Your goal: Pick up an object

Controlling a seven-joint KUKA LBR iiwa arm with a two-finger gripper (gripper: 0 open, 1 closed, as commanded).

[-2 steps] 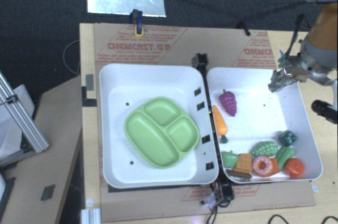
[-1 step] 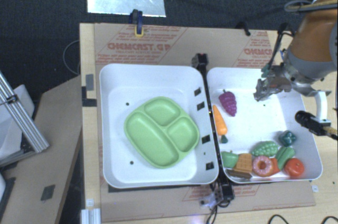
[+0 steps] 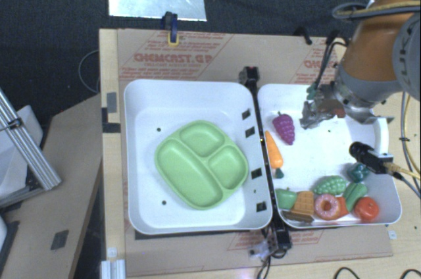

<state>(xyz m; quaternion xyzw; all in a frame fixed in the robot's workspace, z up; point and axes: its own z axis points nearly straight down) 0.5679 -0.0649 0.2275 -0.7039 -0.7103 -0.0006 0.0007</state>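
Observation:
My gripper (image 3: pixel 309 118) hangs over the back of the right bin (image 3: pixel 299 92), just right of a purple bunch of grapes (image 3: pixel 284 127). Nothing shows between its fingers. An orange carrot (image 3: pixel 273 150) lies along the bin's left wall. At the bin's front lie several toy foods: a green piece (image 3: pixel 285 197), a waffle-like brown piece (image 3: pixel 303 204), a pink doughnut (image 3: pixel 327 206), a green leafy vegetable (image 3: pixel 331 185), a red tomato (image 3: pixel 367 207), a green pod (image 3: pixel 354 192) and a small teal piece (image 3: pixel 358 172).
The left bin (image 3: pixel 141 139) holds a green divided plate (image 3: pixel 200 164). A black divider with clips (image 3: pixel 258 146) runs between the bins. The bench's cardboard surface (image 3: pixel 197 54) surrounds both bins, with a clamp (image 3: pixel 171 26) at the back.

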